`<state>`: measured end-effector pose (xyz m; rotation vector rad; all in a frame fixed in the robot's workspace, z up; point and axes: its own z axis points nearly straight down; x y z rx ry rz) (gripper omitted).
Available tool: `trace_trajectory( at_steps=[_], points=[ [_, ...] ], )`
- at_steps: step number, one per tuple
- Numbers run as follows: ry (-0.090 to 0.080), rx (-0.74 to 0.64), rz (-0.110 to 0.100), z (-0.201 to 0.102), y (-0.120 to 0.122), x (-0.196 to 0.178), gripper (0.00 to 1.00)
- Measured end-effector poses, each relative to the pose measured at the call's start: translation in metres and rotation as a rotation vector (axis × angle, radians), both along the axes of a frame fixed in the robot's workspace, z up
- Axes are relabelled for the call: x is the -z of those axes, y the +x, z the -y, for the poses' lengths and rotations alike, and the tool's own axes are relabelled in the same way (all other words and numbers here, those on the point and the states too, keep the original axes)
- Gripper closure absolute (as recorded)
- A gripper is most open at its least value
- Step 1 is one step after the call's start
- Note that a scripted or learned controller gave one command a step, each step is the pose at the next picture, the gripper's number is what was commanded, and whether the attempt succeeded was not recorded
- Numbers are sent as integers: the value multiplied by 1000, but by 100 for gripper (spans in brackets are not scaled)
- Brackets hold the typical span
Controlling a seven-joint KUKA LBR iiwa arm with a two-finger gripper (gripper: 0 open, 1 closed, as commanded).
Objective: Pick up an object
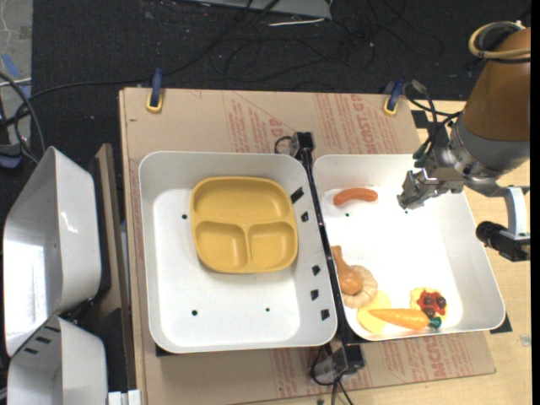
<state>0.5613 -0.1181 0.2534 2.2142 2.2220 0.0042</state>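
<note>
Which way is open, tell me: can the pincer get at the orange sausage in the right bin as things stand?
Probably yes. The pincer hovers just right of the sausage, which lies alone near the right bin's far edge, apart from the other food. Nothing stands between them.

Arm (498, 99): broad orange band on the segment directly above the wrist; grey housing beneath it. Gripper (413, 194): compact dark-grey metal assembly. Black cables run along the wrist just above the gripper. Black fitting projects below-right of it.
</note>
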Motion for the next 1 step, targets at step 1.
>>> trace_trajectory(
  at_steps=[1],
  points=[
    [2,-4,-3,-54,13,-6,100]
  ],
)
